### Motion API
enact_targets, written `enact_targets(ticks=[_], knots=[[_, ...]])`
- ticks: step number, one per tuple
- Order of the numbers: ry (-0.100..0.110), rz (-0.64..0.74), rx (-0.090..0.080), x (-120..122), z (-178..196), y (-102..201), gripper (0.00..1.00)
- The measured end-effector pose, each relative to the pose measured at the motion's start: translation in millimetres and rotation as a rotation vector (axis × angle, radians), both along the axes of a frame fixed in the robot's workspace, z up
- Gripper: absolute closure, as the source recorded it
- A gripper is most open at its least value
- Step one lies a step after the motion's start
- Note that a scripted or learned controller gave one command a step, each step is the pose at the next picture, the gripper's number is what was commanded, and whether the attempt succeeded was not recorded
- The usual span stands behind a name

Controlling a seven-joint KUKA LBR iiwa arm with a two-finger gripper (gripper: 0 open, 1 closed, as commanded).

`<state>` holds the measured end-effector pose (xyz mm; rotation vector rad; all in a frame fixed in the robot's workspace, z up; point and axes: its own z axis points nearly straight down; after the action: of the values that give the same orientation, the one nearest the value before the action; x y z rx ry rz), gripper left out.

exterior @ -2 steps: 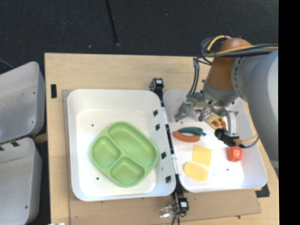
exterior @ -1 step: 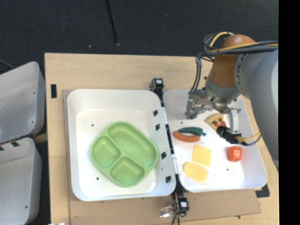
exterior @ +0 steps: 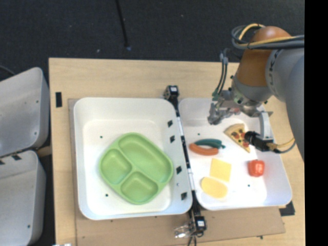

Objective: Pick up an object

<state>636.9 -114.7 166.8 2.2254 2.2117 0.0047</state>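
My fingers (exterior: 215, 118) hang low over the upper left part of the right bin (exterior: 277, 191), near the divider between the two bins, and from this slanted view I cannot tell whether they are spread or closed; nothing shows between them, so I count myself as carrying nothing. The objects I could take all lie in this same bin, toward the camera's near edge from where I am. Closest is the pizza slice (exterior: 238, 135), just beside me on the side my arm comes from, its point aimed down and away toward the bin's right wall. A little farther on is the hot dog (exterior: 204, 148), with a green piece (exterior: 211, 143) touching its upper edge; both lie crosswise, long axis running left to right across the bin, almost directly below me in the picture. Past them sit the yellow cheese square (exterior: 221, 169) and the pale yellow oval (exterior: 213, 187), touching or nearly so, and well off to the right the small red piece (exterior: 256, 168). The left bin (exterior: 82, 137) holds the green divided plate (exterior: 135, 167), which is far from me and a poor candidate. I judge the hot dog the likeliest target: a short move toward the near edge, then a descent with my fingers set across its narrow width, not along its length.
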Motion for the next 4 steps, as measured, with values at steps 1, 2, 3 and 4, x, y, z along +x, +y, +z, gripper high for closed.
enact_targets(ticks=[1, 2, 3, 4], knots=[[0.000, 0.008, 0.000, 2, 44, 1, 1.00], [0.001, 0.008, 0.000, 3, 77, -1, 1.00], [0.007, 0.011, 0.000, -4, 69, 43, 1.00], [0.006, 0.013, 0.001, -9, 67, 105, 1.00]])
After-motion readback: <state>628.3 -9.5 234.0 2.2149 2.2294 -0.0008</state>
